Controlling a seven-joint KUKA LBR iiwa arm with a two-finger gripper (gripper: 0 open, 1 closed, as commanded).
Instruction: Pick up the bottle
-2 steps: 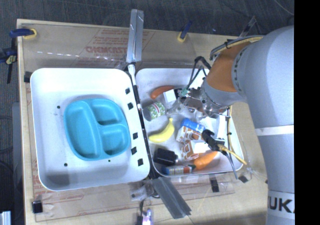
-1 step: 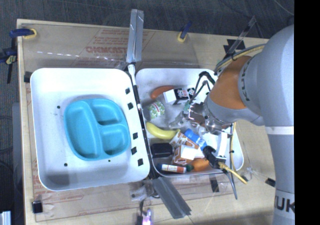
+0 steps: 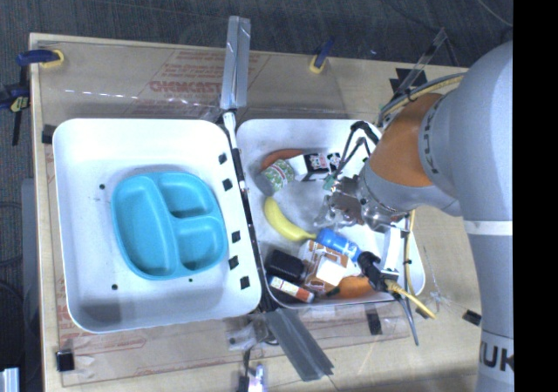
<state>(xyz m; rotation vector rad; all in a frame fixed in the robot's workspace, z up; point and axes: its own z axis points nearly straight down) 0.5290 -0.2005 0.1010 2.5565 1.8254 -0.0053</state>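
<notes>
A brown bottle (image 3: 290, 158) with a dark label lies on its side at the back of the right bin (image 3: 261, 133). My gripper (image 3: 343, 206) is low inside that bin, to the right of and a little nearer than the bottle, just above a blue and white packet (image 3: 336, 244). The wrist hides what lies directly under it.
Around the gripper lie a green and white cup (image 3: 277, 175), a banana (image 3: 283, 220), a black box (image 3: 286, 263) and an orange object (image 3: 351, 287). The left bin (image 3: 78, 207) holds a blue divided tray (image 3: 168, 223). A metal bar (image 3: 234, 64) runs along the divide between the bins.
</notes>
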